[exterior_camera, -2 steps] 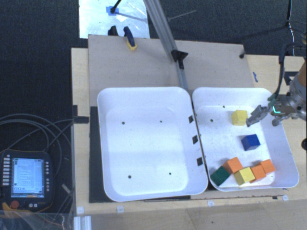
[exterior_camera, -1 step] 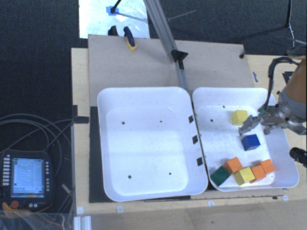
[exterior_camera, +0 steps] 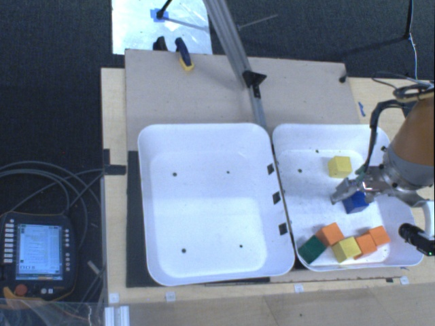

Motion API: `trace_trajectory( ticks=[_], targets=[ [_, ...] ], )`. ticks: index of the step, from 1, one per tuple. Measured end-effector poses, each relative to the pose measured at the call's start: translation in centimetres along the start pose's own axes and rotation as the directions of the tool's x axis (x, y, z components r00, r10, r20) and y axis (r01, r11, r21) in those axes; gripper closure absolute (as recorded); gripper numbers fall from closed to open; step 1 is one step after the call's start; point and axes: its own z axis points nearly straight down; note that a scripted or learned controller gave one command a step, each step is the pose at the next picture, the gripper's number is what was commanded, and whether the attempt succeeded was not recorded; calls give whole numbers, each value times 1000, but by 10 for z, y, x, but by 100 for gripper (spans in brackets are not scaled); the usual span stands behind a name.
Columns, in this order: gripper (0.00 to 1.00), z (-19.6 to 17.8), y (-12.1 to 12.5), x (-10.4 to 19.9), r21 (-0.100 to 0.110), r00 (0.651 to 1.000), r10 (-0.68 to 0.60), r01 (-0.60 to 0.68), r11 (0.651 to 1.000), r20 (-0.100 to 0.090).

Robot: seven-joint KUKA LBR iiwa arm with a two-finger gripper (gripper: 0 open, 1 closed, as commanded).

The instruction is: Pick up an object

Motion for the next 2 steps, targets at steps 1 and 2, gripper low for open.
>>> trace_trajectory(
  ticks=[1,2],
  targets=[
    [0,44,4,-5,-16,1000,3,-2,1000,12],
    [100,32,5,-5,-20,1000,1,-1,1000,12]
  ],
)
